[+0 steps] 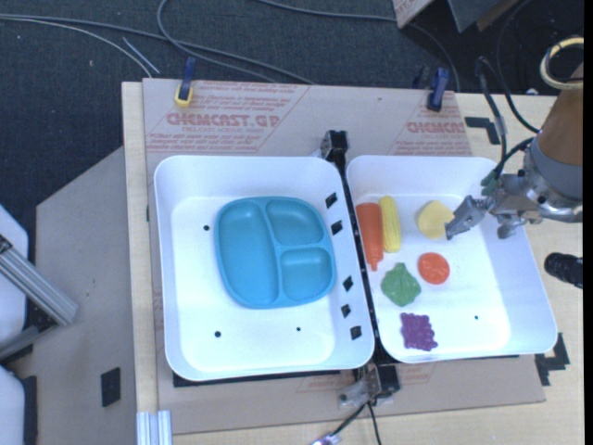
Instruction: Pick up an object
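Note:
The right bin (519, 295) holds several toy foods: an orange carrot (370, 233), a yellow corn cob (390, 223), a yellow lemon (433, 217), a round orange fruit (433, 267), a green leafy piece (400, 285) and a purple grape bunch (418, 331). My gripper (484, 222) hangs over the bin's upper right part, just right of the lemon. Its fingers are open, and nothing sits between them. The left fingertip (459, 222) is close beside the lemon.
In the left bin (185, 202) lies a blue divided plate (275, 249). A black divider with clips (345, 239) runs between the bins. Bare white floor spreads across the right bin's right half. Cables trail behind the bench.

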{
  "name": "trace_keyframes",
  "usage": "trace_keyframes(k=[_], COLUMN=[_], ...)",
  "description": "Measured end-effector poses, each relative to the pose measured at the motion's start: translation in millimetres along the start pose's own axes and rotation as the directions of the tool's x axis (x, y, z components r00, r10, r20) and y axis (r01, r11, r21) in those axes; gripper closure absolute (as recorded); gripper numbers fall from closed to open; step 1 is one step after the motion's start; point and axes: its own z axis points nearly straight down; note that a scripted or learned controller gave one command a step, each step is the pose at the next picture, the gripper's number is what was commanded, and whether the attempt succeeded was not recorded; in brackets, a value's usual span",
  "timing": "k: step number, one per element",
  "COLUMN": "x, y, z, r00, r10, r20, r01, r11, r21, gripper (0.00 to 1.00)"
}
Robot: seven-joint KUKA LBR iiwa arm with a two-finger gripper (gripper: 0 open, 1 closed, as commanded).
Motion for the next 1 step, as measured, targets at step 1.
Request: trace_keyframes(k=[1], x=[0.3], y=[2.7], z=[-7.0], r00=[1.0], r10=[-0.003], r20=[0.003], r01=[0.003], r11=[1.0], r21=[-0.013], gripper=[0.0])
